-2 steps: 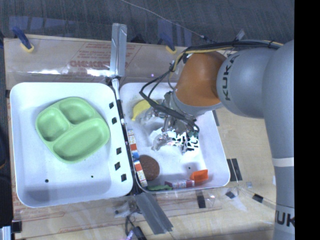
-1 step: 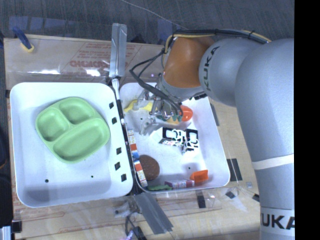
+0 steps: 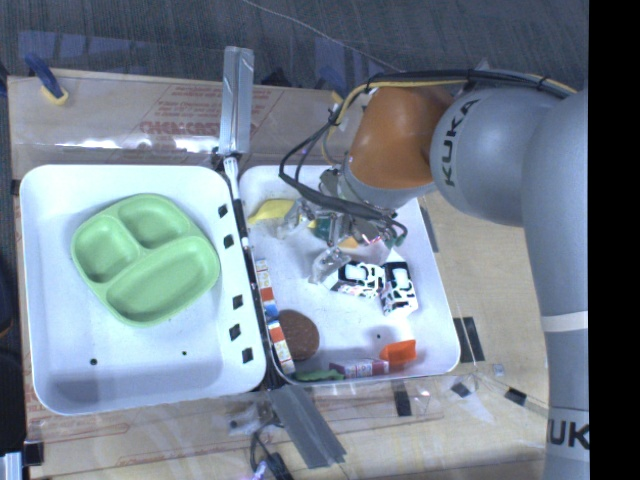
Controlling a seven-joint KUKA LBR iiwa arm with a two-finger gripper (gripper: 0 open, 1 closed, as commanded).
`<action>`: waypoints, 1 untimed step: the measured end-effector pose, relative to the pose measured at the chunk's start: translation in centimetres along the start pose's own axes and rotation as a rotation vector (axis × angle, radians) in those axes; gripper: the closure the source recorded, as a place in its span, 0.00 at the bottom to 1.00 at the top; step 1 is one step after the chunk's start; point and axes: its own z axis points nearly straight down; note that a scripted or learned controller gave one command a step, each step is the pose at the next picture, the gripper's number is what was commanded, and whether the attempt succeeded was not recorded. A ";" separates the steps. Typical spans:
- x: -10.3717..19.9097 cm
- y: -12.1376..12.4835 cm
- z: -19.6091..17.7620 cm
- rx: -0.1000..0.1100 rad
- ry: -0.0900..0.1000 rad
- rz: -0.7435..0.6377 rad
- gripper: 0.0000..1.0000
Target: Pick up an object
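Two white bins are sitting side by side on the bench. Left bin [image 3: 60, 358]: one green divided plate [image 3: 147, 258]. Right bin [image 3: 440, 338]: two black-and-white patterned blocks [image 3: 380, 283], one brown disc [image 3: 298, 334], one yellow item [image 3: 270, 210], one orange piece [image 3: 398, 350]. One end effector [image 3: 345, 230] is hanging over the right bin's far half, beside the blocks; whether its grip is wide or narrow cannot be told.

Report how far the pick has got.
Done: the arm has reached over the right bin, with the end effector low among the clutter near the black-and-white patterned items. In hand: nothing visibly lifted. Left: grasp and raise something; the brown disc, orange piece and yellow item lie in the bin. The green divided plate sits in the left bin.
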 end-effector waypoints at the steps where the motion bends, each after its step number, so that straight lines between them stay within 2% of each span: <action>1: -2.9 -0.8 0.0 0.002 0.004 0.143 0.00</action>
